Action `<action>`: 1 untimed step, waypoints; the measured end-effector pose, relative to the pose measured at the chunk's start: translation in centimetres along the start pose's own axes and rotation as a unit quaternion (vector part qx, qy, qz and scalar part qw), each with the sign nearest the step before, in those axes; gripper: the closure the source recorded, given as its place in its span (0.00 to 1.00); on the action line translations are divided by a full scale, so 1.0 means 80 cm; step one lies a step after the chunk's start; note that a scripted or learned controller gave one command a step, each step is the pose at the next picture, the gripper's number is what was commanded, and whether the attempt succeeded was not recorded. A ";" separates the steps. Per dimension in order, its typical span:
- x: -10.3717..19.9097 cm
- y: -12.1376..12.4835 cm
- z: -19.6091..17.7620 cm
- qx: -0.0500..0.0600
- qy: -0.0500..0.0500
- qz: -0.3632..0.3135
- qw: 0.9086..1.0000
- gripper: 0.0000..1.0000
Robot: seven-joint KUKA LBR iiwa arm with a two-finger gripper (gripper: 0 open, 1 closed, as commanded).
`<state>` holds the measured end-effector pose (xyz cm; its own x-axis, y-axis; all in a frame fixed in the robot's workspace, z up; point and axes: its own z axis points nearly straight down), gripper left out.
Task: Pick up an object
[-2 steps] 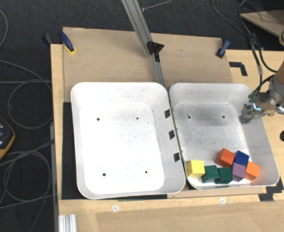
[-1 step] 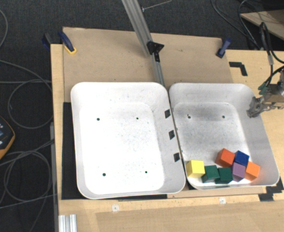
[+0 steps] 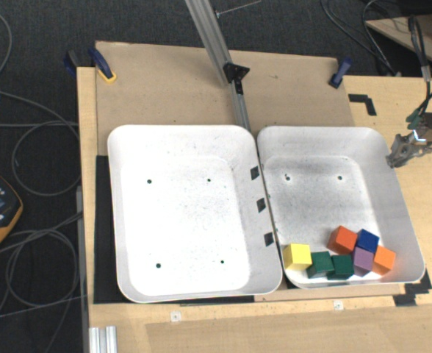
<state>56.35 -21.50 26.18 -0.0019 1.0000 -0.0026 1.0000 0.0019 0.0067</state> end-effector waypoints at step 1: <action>0.072 -0.001 0.013 0.004 0.003 -0.002 1.000 1.00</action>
